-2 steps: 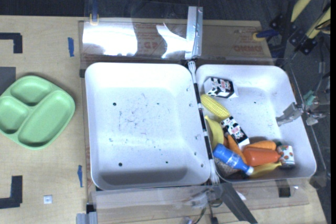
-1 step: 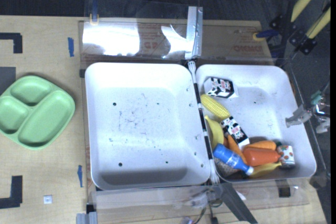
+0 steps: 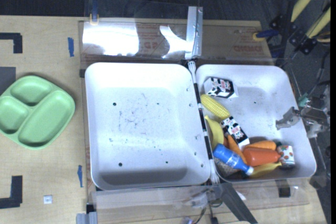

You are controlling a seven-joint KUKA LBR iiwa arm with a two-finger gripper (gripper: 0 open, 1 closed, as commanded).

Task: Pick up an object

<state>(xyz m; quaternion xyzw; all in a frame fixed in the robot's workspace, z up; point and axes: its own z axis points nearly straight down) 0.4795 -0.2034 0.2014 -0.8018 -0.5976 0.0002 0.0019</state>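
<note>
- We are looking down on two white bins: the left bin has nothing for us to grasp, while the right bin is holding every candidate object, crowded along its left wall and near edge.
- We are seeing the gripper at the right bin's right side, hanging well apart from the pile; how its jaws are standing we cannot tell, as the tip is too small and blurred.
- We are counting among the pickable things a corn cob, a yellow banana just nearer than it, a blue bottle, an orange carrot-like piece and a black-and-white carton at the far end.
- We are judging clutter as the main risk: the bottle, the banana and the orange piece are touching or overlapping, so a descending finger is likely landing on top of one rather than beside it.
- We are also expecting the rounded, smooth toys to be squirting sideways under a closing pinch.
- We are wary of the wall between the bins: the corn and banana are lying right against it, leaving little room for a finger on that side.
- We are judging the carton as the safest target, since it is lying more on its own.
</note>
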